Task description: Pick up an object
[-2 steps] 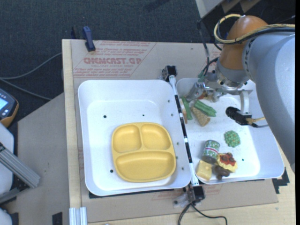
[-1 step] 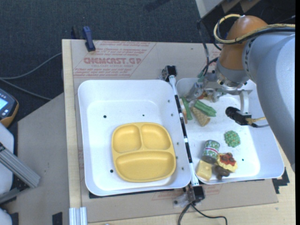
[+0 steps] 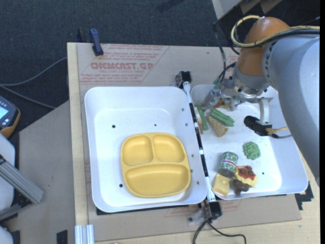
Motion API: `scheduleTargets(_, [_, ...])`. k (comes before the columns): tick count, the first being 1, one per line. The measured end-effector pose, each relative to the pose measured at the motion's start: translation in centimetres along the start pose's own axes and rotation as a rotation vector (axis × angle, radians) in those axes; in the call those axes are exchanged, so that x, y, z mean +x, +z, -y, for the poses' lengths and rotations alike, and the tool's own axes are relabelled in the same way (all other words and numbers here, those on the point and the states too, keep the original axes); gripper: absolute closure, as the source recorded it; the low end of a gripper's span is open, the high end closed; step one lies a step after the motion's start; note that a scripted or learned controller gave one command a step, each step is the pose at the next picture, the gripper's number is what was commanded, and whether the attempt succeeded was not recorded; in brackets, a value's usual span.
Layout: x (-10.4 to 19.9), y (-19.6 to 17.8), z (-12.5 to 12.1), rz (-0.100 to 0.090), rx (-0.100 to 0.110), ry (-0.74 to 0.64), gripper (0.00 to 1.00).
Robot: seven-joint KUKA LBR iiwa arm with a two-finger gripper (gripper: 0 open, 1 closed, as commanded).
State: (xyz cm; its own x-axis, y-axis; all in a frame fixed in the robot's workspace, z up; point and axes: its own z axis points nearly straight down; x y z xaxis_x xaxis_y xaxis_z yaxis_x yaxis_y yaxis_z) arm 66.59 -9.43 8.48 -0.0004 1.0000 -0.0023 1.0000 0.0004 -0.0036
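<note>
My gripper (image 3: 217, 99) is low over the far left corner of the right bin (image 3: 284, 179), under the orange-banded wrist. Just below it lie a green pea pod (image 3: 222, 117) and a tan wedge of bread (image 3: 219, 129), with a thin green strip (image 3: 199, 121) along the bin's left wall. A small reddish-brown piece (image 3: 222, 104) lies right at the gripper, partly hidden. Further toward the front are a green broccoli floret (image 3: 251, 150), a small green-labelled can (image 3: 229, 160), a red and yellow pizza slice (image 3: 246, 175), a yellow cheese block (image 3: 221, 184) and a dark brown piece (image 3: 238, 186).
The left bin (image 3: 101, 111) holds a yellow divided plate (image 3: 155, 164). A black divider rail (image 3: 197, 136) runs between the two bins. The grey arm (image 3: 299, 85) covers the right bin's far right side. A blue clamp (image 3: 95, 41) sits at the board's far edge.
</note>
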Motion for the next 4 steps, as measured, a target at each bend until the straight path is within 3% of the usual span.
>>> scheduleTargets(4, [-0.59, -0.01, -0.04, -0.001, -0.002, 0.001, 0.00])
